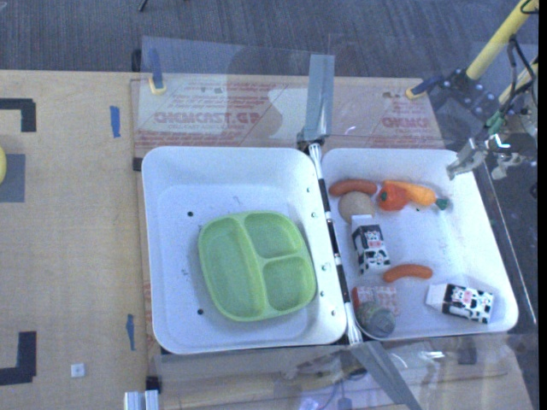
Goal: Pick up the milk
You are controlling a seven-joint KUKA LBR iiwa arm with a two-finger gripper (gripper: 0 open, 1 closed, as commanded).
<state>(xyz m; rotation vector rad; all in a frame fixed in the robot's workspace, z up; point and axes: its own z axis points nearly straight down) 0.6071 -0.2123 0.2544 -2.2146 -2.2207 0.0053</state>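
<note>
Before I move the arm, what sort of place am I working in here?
Most likely a robotics lab test bench, not a kitchen. Two white bins sit side by side on a wooden bench marked with tape, holding toy food such as a carrot and milk cartons, with clear panels around them.

At the far right a slim yellow link (502,34) slants in from the corner and meets a dark grey, blocky wrist section (466,88). Thin black cables (518,62) loop beside it. Below hangs the end effector (479,154), a cluster of pale grey metal parts with a small greenish spot, its fine detail too small to make out.
</note>
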